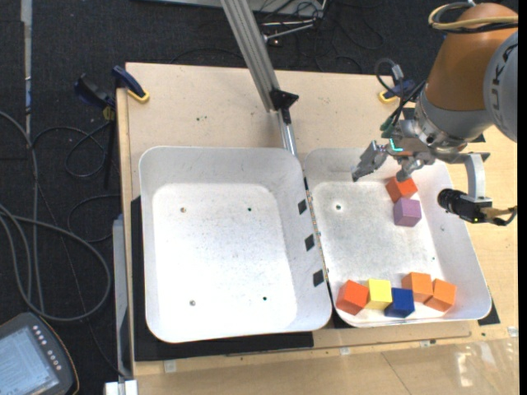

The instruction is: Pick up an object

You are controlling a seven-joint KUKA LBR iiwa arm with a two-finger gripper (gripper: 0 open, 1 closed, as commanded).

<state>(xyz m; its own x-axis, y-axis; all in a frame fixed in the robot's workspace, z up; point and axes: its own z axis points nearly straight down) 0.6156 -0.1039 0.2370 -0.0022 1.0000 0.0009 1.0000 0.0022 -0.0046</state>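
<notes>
Dark carpet and loose cables surround the plywood bench [206,105]; two shallow white bins sit on it side by side. I see the left bin [218,237] carrying only specks, while every candidate sits in the right bin [461,253]. An orange block [401,189] and a purple block [407,211] lie touching near the far end, directly under the arm; another orange block [354,295], a yellow block [380,292], a blue block [402,302] and two more orange blocks [420,285] [443,293] are bunched against the near wall, I judge because the bin floor slopes them there.

The gripper [387,164] hangs at the far end of the right bin, fingers spread wide and nothing between them; one fingertip [409,171] sits just above the far orange block. I read this as lining up on that block, the easiest target since it stands away from the walls; the purple neighbour touching it could be nudged or block one finger.
</notes>
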